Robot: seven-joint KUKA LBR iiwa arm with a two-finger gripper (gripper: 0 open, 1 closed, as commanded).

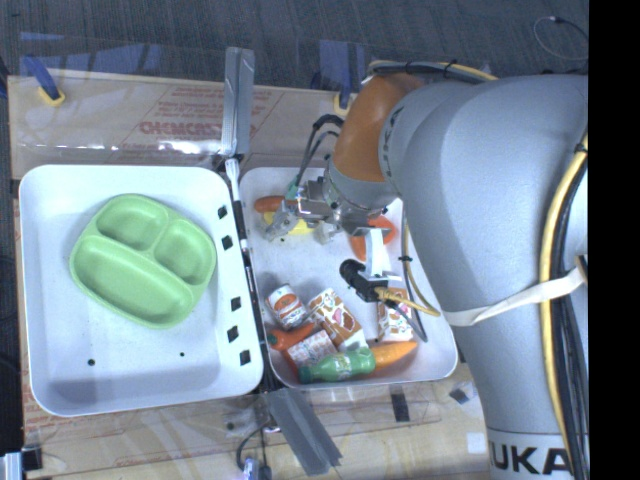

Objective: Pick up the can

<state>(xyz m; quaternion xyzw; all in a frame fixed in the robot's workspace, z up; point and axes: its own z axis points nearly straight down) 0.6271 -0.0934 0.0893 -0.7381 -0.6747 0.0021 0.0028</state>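
Hanging over the far end of the right bin [262, 348], the gripper [300, 213] is seen low, w/ arm [480, 218] covering much of that side. Finger state can't be told (blurred, partly hidden by the wrist). Nothing is seen between them. The can [286, 306] is found well below the gripper in view, toward the near end, close to the bin's left wall. Just right of the can lie cartons [335, 320]; below those, a green bottle [338, 367]. A green tray [143, 260] is set in the left bin [60, 368], far left of the gripper.
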